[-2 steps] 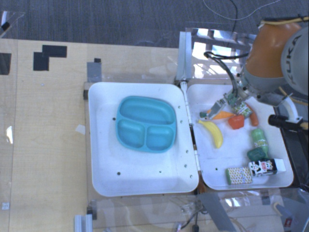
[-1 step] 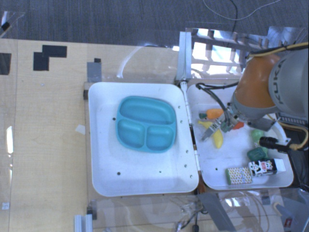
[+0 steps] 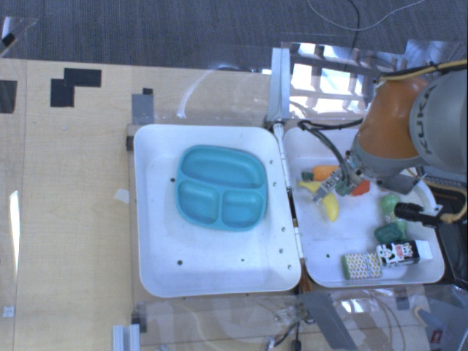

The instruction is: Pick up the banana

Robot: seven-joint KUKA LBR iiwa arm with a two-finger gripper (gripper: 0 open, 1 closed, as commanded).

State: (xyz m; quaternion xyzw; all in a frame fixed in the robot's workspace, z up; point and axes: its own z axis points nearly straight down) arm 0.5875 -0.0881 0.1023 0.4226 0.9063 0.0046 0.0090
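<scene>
Claw (image 3: 330,189) down in the right bin (image 3: 431,273), just above the banana (image 3: 331,208), near a carrot (image 3: 322,172); grip impossible to tell.

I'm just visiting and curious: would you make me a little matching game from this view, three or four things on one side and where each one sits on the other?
Things:
1. blue divided plate
2. banana
3. patterned box
4. gripper

Places:
A. near front edge of the right bin
B. just above the banana
C. middle of the left bin
D. right bin, left part, under the gripper

Pairs: 1-C, 2-D, 3-A, 4-B
</scene>
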